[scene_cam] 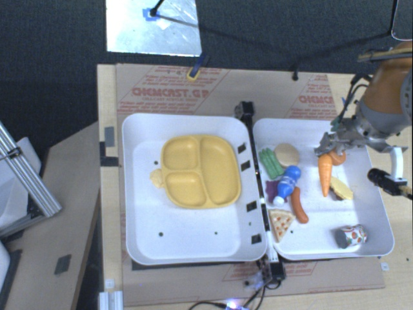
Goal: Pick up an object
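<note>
Smooth plastic bins and toys on a printed board base.
Both white bins (139, 237) look smooth, slightly glossy plastic; yellow divided plate (197, 171) matt plastic; toy carrot (324, 174), sausage (298, 205) and blue bottle (288, 180) glossy plastic. Base board (174, 89) matt, cardboard-like, red print. Square sheet (151, 18) behind shiny, metallic. Small can (350, 236) has printed glossy label.

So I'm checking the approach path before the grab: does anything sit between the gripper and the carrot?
Nothing visible does. The gripper hangs right over the top end of the carrot in the right bin. A yellow wedge lies beside the carrot's lower end and the sausage to its left, neither in the path.
</note>
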`<state>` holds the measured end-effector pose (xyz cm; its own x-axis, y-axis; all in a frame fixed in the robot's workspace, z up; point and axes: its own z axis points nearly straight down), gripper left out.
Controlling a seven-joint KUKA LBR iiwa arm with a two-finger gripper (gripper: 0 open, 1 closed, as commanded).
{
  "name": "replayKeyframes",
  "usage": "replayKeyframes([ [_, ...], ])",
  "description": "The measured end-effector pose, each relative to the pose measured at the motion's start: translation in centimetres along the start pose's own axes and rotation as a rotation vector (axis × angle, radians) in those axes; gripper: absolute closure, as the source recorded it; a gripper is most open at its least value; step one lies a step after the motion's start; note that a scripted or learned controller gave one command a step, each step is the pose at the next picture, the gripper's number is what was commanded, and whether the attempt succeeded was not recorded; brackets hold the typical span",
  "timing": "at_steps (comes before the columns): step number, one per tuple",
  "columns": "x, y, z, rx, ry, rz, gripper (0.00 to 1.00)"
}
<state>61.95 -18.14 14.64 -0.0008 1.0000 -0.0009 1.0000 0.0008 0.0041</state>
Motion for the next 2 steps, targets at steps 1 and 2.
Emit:
replayKeyframes([
  [1,0.1,-0.2,-6.4,-0.003,-0.001,-0.003,1.00],
  [2,0.1,-0.1,-7.9,0.000,0.000,-0.003,1.00],
])
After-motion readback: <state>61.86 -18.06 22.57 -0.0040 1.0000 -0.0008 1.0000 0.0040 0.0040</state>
